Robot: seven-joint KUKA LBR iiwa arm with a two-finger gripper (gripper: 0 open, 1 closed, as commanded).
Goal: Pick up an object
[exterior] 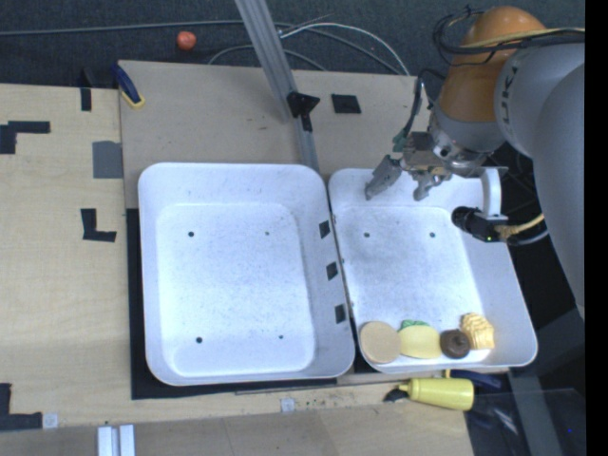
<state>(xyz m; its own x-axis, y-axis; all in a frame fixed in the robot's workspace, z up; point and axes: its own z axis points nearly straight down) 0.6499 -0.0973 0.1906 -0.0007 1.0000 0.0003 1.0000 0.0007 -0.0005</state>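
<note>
My gripper hangs over the far edge of the right bin, its two fingers spread open with nothing between them. Several small objects lie in a row at the bin's near edge, far from the gripper: a round tan disc, a yellow piece with a green piece behind it, a dark brown ring and a yellow-orange lump.
The left bin sits beside the right one. A grey pole slants across the back of the bench. A yellow tool lies on the bench just in front of the right bin. A small red ball rests far back.
</note>
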